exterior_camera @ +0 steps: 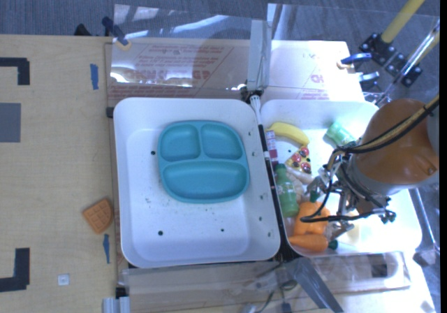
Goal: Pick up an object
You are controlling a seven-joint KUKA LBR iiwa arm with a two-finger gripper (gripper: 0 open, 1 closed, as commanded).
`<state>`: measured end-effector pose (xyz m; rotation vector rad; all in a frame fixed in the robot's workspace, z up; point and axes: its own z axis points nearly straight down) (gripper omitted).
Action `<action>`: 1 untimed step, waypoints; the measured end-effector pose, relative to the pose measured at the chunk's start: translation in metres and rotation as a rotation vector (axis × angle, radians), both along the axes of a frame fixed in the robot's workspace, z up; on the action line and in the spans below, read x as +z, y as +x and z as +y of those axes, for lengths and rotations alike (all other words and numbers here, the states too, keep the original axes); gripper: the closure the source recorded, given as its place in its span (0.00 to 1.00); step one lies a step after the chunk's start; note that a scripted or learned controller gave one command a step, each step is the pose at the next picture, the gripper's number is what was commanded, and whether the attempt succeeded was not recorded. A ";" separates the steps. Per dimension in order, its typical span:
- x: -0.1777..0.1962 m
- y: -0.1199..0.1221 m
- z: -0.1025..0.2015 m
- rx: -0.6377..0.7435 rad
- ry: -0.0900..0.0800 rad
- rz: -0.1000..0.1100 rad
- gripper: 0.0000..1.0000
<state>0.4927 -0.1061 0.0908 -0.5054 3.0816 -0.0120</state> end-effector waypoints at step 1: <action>0.011 0.132 -0.011 -0.002 0.003 0.007 0.00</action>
